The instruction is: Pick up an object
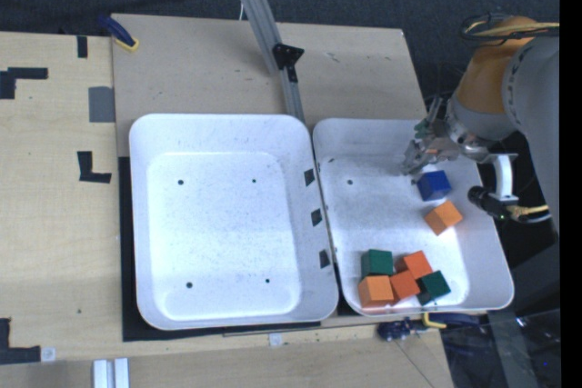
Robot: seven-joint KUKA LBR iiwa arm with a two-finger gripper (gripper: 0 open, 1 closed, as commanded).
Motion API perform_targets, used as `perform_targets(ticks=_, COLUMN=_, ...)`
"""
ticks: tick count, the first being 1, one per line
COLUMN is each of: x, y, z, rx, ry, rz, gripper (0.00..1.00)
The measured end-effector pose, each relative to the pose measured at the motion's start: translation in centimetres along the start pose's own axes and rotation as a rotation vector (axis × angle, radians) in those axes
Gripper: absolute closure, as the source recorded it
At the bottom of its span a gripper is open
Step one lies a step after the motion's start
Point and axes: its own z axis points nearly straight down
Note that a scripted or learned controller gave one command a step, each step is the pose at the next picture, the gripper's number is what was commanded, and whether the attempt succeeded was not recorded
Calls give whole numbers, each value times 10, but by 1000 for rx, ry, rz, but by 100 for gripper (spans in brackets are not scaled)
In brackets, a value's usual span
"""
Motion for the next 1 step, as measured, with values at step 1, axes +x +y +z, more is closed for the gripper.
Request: perform_targets(ticks=1, x=3, y=-1, z=-63, rx=-7, ry=1, rz=2, gripper=100)
